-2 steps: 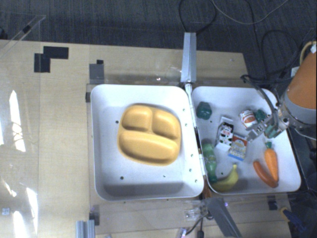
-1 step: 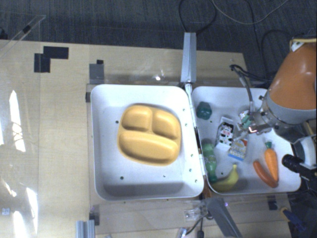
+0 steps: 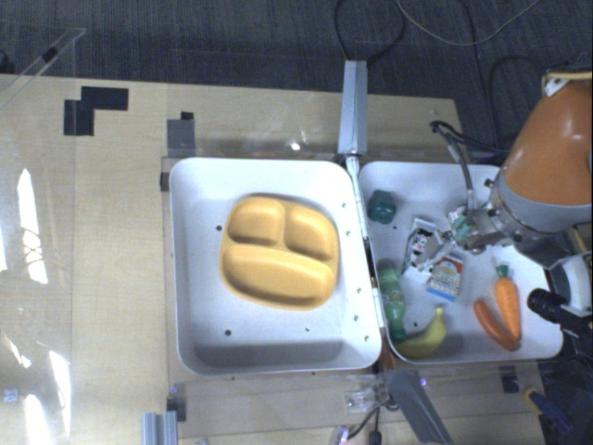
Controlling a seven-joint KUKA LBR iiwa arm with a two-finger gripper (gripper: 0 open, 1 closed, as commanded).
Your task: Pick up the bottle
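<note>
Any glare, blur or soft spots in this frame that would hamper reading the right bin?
Camera view: bright glare streaks on the clear panel at left; the green bottle against the right bin's wall looks soft and low-contrast; the tool area is cluttered and blurry.

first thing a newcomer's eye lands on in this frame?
Probably the big yellow compartment tray, alone in the middle of the left bin. Next, the arm's orange band at the right edge, above the right bin. That bin is cluttered: a green bottle against its left wall, a banana at the front, carrots to the right.
</note>
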